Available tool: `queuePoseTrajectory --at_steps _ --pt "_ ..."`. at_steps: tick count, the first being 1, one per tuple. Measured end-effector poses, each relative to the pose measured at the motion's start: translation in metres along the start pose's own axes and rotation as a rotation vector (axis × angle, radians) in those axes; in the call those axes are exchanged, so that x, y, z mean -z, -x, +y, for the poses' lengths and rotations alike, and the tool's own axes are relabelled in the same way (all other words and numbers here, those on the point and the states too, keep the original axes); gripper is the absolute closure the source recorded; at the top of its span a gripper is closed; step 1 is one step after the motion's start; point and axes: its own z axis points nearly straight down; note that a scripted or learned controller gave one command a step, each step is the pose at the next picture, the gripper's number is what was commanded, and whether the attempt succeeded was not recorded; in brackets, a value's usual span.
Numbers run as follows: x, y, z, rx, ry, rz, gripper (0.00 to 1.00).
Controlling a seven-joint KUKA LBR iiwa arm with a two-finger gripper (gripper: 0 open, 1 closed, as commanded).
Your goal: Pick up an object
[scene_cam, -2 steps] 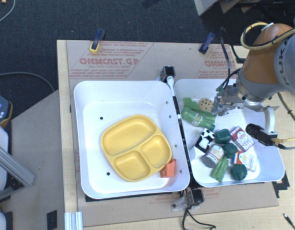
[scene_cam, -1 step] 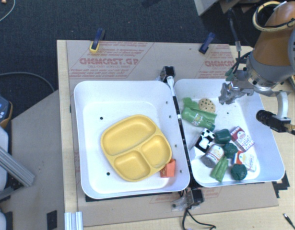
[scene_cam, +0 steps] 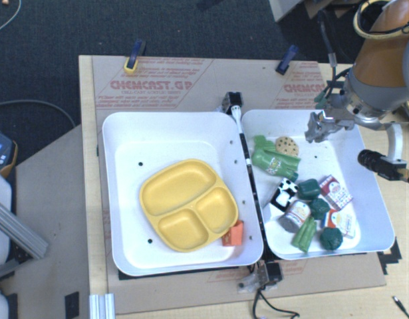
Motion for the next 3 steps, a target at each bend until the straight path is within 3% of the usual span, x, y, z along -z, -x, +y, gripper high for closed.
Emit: queuePoseTrajectory --at_steps 1,2,3 --pt "0.003 -0.058 0.020 0.006 0.000 0.002 1.00" --pt "0.003 -0.094 0.052 0.004 0.000 0.001 1.00" --pt "0.007 -0.126 0.064 0.003 0.000 0.002 1.00"
